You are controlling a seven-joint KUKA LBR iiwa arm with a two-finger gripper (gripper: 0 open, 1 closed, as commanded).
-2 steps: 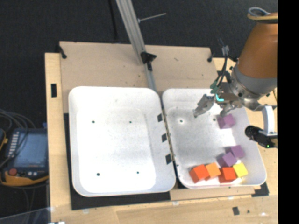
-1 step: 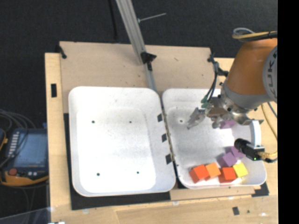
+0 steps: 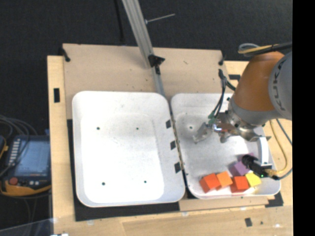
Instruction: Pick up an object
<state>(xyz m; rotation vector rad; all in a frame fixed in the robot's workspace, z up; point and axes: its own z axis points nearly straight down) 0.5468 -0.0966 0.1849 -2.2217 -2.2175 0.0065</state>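
The pincer is seen spread open with nothing gripped, poised over bare floor in the middle of the right bin. The blocks are clustered well apart at that bin's near edge: 3 orange, 1 purple, 1 yellow.

You see two white bins, orange blocks, a red-orange block, a yellow block, a purple block, tan bench, orange-banded grey arm.
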